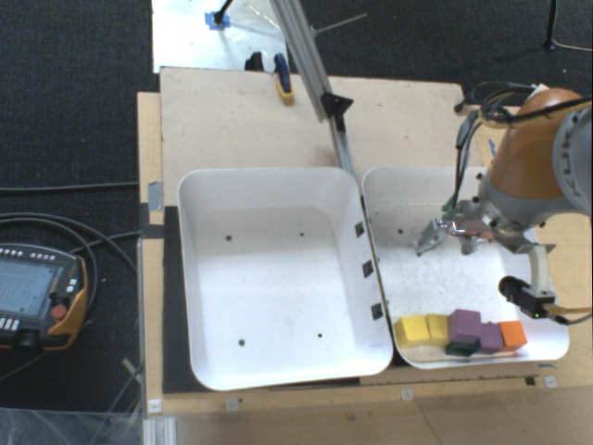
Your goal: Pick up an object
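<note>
The bench (250, 119) is a pale board taking up most of the view, with bare surface beyond the far rims of both bins. The left bin (199, 276) is the wider of the two, its floor showing only a few small dark marks; its right wall touches the left wall of the right bin (408, 179) along a slanted seam. The right bin's far and middle floor is open, and its contents crowd against the near rim.

The arm (537, 160), grey with an orange band, reaches in from the right and hangs over the right bin's middle. Its gripper (428, 239) points left over bare floor, well apart from the blocks and short of the seam. It carries nothing, and whether its tips are spread or closed I cannot tell.

Along the near rim lie two yellow blocks (422, 329), side by side, then a purple block (466, 324), a dark green piece (460, 348) just in front of it, and an orange block (512, 334) nearest the right corner
</note>
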You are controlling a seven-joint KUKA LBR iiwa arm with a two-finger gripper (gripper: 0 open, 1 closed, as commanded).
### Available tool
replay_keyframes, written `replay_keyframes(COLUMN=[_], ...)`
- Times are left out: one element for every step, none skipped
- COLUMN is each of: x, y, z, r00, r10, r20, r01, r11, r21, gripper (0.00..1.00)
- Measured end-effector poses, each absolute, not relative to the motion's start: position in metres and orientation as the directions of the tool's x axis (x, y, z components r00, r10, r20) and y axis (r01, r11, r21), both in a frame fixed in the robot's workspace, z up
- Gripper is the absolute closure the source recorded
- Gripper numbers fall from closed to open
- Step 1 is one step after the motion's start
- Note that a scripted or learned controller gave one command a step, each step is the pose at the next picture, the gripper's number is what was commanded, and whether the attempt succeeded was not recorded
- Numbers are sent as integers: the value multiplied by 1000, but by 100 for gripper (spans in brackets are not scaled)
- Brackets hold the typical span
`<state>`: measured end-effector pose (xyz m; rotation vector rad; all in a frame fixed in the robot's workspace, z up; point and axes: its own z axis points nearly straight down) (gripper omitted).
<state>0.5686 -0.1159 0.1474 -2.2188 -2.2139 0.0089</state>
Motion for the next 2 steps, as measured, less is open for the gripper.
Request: replay_keyframes(x=[564,536], y=[-78,-155], z=[127,108], r00=[-7,6], r10=[1000,1000], r20=[2,-3], r01=[1000,1000], r11=[7,-6], r21=[0,-1], gripper=[0,0])
